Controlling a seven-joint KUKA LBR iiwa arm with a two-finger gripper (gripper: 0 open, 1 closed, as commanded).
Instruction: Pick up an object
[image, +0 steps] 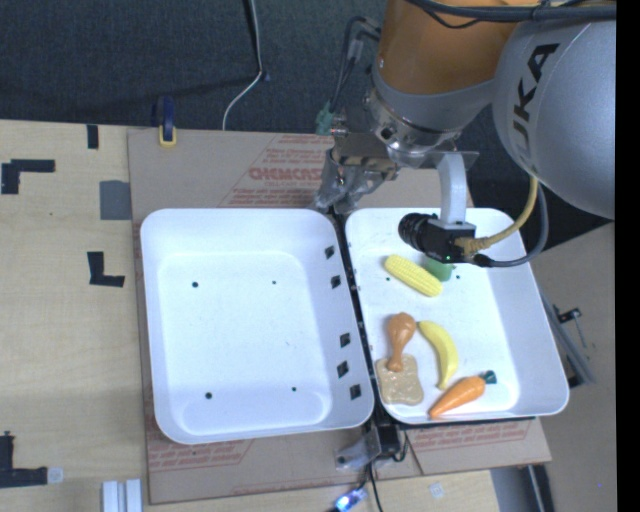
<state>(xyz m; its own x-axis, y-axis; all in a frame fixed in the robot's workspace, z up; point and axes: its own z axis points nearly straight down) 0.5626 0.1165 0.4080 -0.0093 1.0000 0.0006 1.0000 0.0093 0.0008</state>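
In the camera view, the grey jaws (345, 190) hang at twelve o'clock over the right white bin (520, 330); I cannot tell their state. The yellow toy corn cob (413, 275) lies below. The arm likely must go down next.

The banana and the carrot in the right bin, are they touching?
Apart. The camera view shows a strip of white bin floor between the banana's lower tip and the carrot.
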